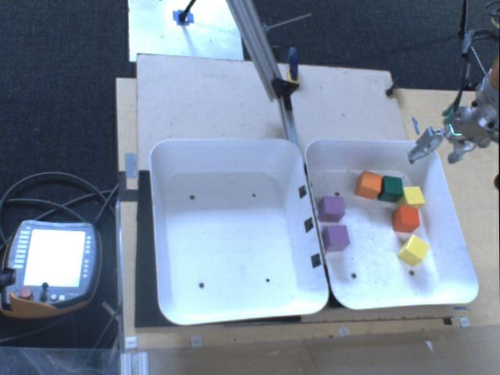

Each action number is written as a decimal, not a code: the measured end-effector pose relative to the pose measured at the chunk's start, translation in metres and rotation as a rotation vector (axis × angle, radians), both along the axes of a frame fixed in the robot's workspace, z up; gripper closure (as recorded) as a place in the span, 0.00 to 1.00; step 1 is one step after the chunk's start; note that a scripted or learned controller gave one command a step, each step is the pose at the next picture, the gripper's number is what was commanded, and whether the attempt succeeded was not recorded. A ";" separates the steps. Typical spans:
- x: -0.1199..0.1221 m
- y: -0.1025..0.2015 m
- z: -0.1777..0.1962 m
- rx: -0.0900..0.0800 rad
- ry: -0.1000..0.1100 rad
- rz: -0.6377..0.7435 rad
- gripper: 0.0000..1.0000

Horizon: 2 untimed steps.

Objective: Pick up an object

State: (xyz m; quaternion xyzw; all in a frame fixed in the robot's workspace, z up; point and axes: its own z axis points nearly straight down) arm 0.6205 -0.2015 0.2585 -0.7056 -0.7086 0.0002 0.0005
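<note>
7 blocks lie in the right bin (pixel 461 283), and none is in the gripper (pixel 439 145), which hangs over that bin's far right rim with its 2 fingers spread and nothing between them. The left bin (pixel 168 287) holds no blocks. From the gripper, every block lies toward the lower left of the view, down in the bin. Nearest is a tight group of 3: an orange block (pixel 369 184), a green block (pixel 391 188) touching it, and a yellow block (pixel 413 195) just beside the green one. A red block (pixel 405 219) sits just below that group, with a 2nd yellow block (pixel 414 250) below it, standing apart from its neighbours and turned at an angle. 2 purple blocks (pixel 331 207) lie near the bin's left wall, well apart from the gripper, one above the other. Judging by this layout, the pick has not begun: the arm must travel inward and descend. The cluster is closest, but its touching faces leave little room for fingers; the red or lower yellow block looks the easier target, with open floor around each.
</note>
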 end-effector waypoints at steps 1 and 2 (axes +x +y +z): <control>0.001 0.000 0.002 -0.002 -0.003 0.002 0.00; 0.003 0.005 -0.059 0.000 0.002 0.001 0.00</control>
